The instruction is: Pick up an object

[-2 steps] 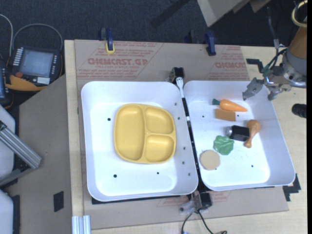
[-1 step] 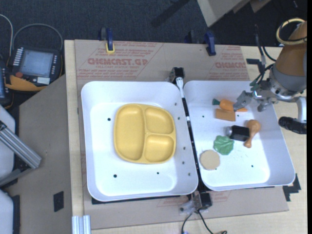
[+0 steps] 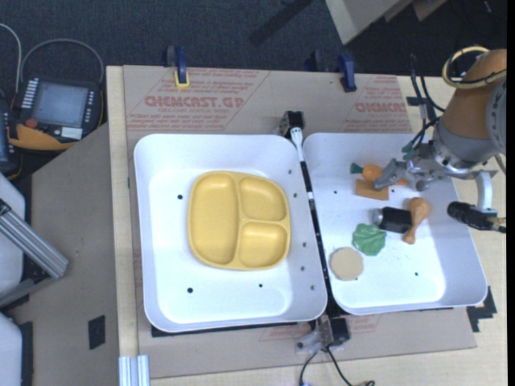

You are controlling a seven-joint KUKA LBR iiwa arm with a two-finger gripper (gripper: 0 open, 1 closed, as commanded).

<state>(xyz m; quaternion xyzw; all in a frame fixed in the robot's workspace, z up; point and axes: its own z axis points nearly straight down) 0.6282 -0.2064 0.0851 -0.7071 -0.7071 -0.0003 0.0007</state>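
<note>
In the right bin (image 3: 426,284) lie several small toys. An orange carrot piece (image 3: 368,170) and a tan-orange wedge (image 3: 371,189) sit near the bin's far left. A black block (image 3: 394,219) lies beside a brown drumstick (image 3: 416,214). A green leafy piece (image 3: 368,238) and a tan round disc (image 3: 347,264) lie closer to the front. My gripper (image 3: 401,180) hangs over the far part of this bin, just right of the wedge and above the drumstick. Its fingers stand open, with nothing between them.
The left bin (image 3: 161,280) holds a yellow divided plate (image 3: 239,219). The grey arm with its orange band (image 3: 481,69) comes in over the right bin's far right corner. A black fitting (image 3: 471,213) juts over the bin's right wall.
</note>
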